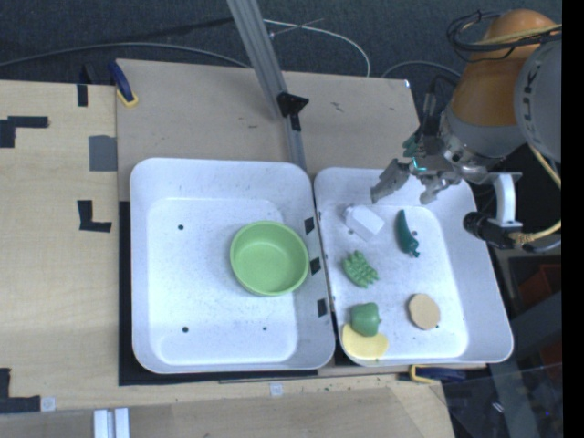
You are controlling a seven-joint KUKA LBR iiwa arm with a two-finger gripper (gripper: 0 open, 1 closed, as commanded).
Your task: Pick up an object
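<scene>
My gripper (408, 188) hangs open over the far edge of the right bin (484, 327), its two grey fingers spread with nothing between them. Just below it in the bin lie a white block (364, 220) and a dark green pepper-like piece (406, 233). Further toward the front sit a spiky green toy (360, 268), a tan round disc (423, 312), a green rounded piece (365, 318) and a yellow piece (364, 344) at the bin's front left corner.
The left bin (164, 272) holds a green bowl (268, 258) near its right side. A grey pole (260, 48) slants down from the top to the divide between the bins. Cables trail across the dark floor behind the bench.
</scene>
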